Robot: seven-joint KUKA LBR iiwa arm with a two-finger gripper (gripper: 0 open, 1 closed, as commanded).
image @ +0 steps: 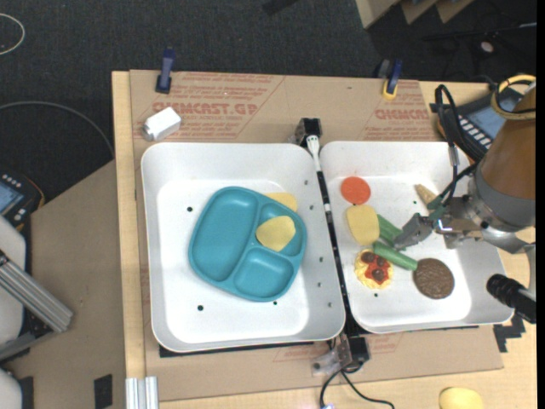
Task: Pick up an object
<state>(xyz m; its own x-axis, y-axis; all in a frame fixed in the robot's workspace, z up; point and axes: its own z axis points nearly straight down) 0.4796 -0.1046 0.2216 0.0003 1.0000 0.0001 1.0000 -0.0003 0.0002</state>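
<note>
The surface (pixel 255 109) carries two shallow white bins side by side. The left bin (pixel 170 296) contains a blue divided plate (pixel 226 241), tilted slightly. A pale yellow chip-shaped piece (pixel 276 232) rests in the plate's right compartment, and a second yellow piece (pixel 283 201) projects from beneath the plate's far right edge. The right bin (pixel 383 156) contains several toy food items. An orange-red round piece (pixel 356 190) lies toward the far left of the bin. A yellow block (pixel 362 224) lies just near of it. A green stick-shaped item (pixel 396 256) lies diagonally beside the yellow block, with a second green piece (pixel 390 229) just beyond it. A small pizza-like piece (pixel 375 271) with red and dark topping lies at the near left, touching the green stick. A brown round cookie (pixel 434 278) lies to the right of it. A tan stick (pixel 424 196) lies toward the far right of the bin. The arm (pixel 511 177) enters from the right, over the right bin. The hand (pixel 415 231) is positioned low above the green items, just beside the yellow block. Whether the hand is spread or closed cannot be determined, and no item is visibly clamped in it. A small white object (pixel 162 123) rests on the surface beyond the left bin.
</note>
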